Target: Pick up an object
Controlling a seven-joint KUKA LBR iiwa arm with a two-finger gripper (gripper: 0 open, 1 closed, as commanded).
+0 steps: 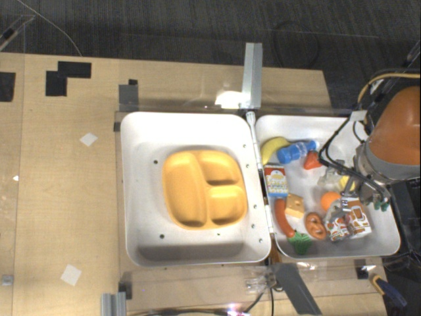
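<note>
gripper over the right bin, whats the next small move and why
Probably lower straight down a little: the gripper sits above the brown-and-white carton in the right bin, and nothing visibly sits between its fingers yet.

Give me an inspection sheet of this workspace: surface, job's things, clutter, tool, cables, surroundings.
Surface: wooden bench bearing two white bins side by side; left bin, right bin.
Job's things: right bin holds a banana, blue bottle, red packet, cheese wedge, sausage, pretzel, orange, green piece and a brown-white carton.
Clutter: yellow tray lies in the left bin.
Tool: tool is low over the right bin by the carton; finger state cannot be told.
Cables: black cables loop by the arm; wires at the bench's front edge.
Surroundings: dark floor; black marks on the bench.
</note>
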